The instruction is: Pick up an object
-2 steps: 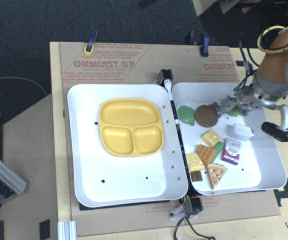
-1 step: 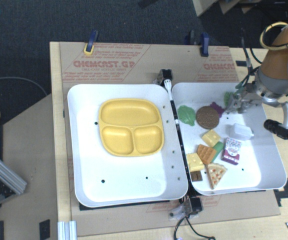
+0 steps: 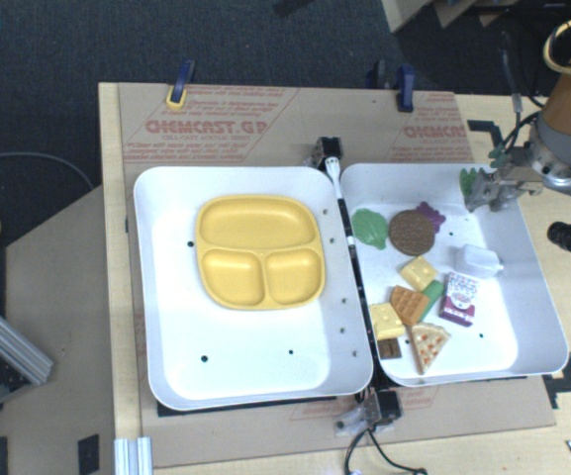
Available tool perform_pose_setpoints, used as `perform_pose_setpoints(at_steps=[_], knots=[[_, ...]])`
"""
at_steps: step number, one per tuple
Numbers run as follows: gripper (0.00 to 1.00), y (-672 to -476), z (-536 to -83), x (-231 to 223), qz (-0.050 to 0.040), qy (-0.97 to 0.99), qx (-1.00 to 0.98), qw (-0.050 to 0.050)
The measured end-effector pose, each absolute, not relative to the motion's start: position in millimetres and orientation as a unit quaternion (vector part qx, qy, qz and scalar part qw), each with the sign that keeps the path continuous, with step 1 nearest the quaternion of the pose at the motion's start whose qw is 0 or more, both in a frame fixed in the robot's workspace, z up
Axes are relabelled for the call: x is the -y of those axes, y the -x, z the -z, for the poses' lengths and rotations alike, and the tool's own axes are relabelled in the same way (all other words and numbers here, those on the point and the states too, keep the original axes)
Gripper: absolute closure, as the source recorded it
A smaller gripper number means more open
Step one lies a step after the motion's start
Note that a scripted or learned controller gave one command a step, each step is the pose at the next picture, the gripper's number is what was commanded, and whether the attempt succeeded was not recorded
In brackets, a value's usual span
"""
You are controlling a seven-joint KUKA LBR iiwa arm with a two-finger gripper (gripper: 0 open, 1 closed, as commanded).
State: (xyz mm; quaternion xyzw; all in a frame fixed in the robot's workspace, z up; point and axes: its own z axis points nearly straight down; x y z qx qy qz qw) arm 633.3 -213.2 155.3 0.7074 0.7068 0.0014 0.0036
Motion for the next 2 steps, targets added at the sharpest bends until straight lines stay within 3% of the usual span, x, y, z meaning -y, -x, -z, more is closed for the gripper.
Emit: perform_pose_setpoints(at_steps=[1,2], knots=[[1.0,-636.2,-219.6,208.5,-0.0022,-0.707,-0.708,0.005],[1.0,-637.0,-225.8,208.6,-0.0008,-0.707,-0.708,0.002]])
